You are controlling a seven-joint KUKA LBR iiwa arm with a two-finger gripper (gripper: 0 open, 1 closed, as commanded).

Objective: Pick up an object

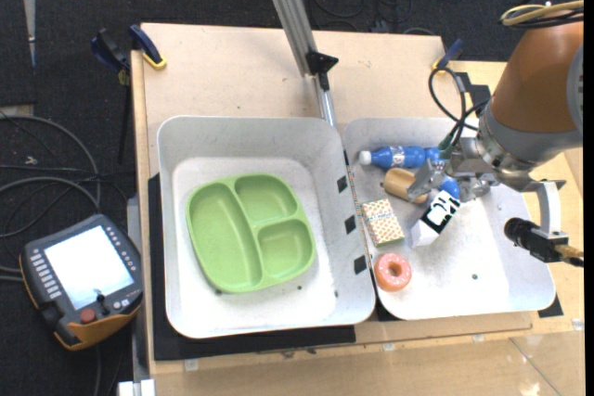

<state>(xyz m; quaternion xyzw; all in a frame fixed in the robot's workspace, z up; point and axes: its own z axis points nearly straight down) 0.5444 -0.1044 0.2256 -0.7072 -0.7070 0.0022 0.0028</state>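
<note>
The arm [543, 93] reaches in from the right and bends down over the right bin [483, 287]. Its hand [444, 184] sits low over the far part of that bin, in the middle of a small cluster of things. How far the hand is open cannot be told from here: the wrist and cables cover its tip, and nothing shows clearly between its parts, so no grasp can be confirmed.

Just beside the hand, on its left, a bottle [397, 157] with a blue label and white cap lies on its side. A brown rounded piece [403, 184] lies just below the bottle, touching or nearly touching the hand. A black-and-white block [438, 214] with a blue part above it lies tilted right under the hand. A patterned box [382, 222] lies nearer the bins' shared edge, and a pink ring [394, 271] lies near the front of the bin, apart from the hand.

The left bin [181, 292] holds a green divided tray [251, 232]. A pendant [82, 278] lies off the bench [232, 70] at the left.
</note>
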